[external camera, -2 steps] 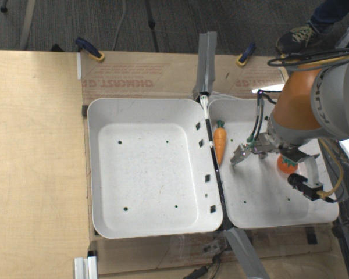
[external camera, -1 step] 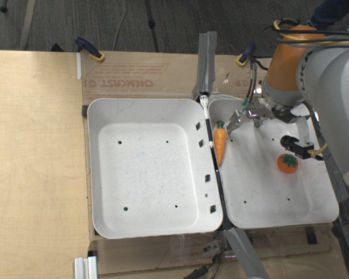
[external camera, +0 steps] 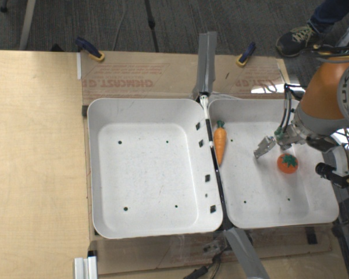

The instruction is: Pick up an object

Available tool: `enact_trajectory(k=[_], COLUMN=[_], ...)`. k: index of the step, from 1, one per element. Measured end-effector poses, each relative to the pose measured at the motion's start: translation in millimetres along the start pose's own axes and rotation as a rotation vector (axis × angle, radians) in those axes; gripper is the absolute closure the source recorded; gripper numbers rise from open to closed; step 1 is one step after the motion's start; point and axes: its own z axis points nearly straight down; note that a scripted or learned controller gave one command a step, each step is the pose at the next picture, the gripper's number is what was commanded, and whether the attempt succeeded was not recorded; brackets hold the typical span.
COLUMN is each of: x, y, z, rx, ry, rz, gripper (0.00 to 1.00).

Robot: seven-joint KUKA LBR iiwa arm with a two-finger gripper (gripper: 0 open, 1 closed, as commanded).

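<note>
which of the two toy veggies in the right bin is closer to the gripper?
The round red-orange tomato, just below the gripper. The long orange carrot lies far off, against the bin's left wall by the divider.

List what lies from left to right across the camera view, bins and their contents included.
Left white bin → carrot at the right bin's left wall → right white bin → claw → small orange-red fruit toy, lying on the bin floor just right of the claw.
</note>
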Motion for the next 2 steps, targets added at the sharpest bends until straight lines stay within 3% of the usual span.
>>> enact_trajectory(k=[1, 2], x=[54, 9], y=[46, -72], z=[0, 1], rx=[0.000, 0.002], ry=[0.000, 0.001], rz=[0.144, 0.176], gripper=[0.00, 0.00])
